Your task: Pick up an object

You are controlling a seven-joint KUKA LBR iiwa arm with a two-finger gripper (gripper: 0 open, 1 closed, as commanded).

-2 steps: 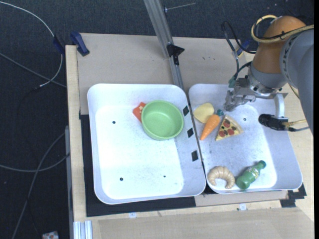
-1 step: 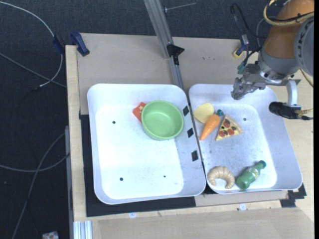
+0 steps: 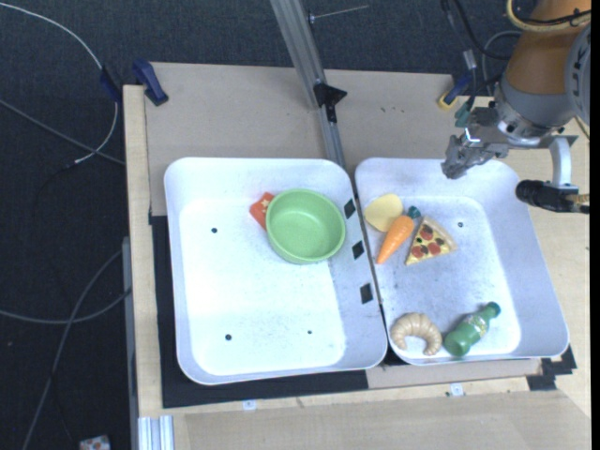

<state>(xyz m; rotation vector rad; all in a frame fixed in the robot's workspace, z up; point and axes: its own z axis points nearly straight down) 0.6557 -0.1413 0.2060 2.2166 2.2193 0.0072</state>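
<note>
Where the arm (image 3: 544,54) is reaching in from the right, hanging the gripper (image 3: 459,162) over the far rim of the right bin (image 3: 525,251) — nothing seen sitting between its ends. Hard to tell how wide the claw is standing: appearing only as a small dark grey lump against the white, with its tips blurring together, so not possible to say whether open or closed.

Partly hiding under the green bowl (image 3: 305,225) in the left bin (image 3: 234,326), a red piece (image 3: 260,210) — only a corner peeking out, kind not clear. Cutting off at the top right edge, the orange upper part of the arm.

Lying toward the near side from the gripper, well apart from it, in the right bin: a yellow piece (image 3: 382,212) touching the carrot (image 3: 396,237), with the pizza slice (image 3: 428,244) just beside the carrot. Resting near the front wall of the same bin, farthest from the claw, a croissant (image 3: 417,333) beside a green bottle (image 3: 469,331) lying on its side.
</note>
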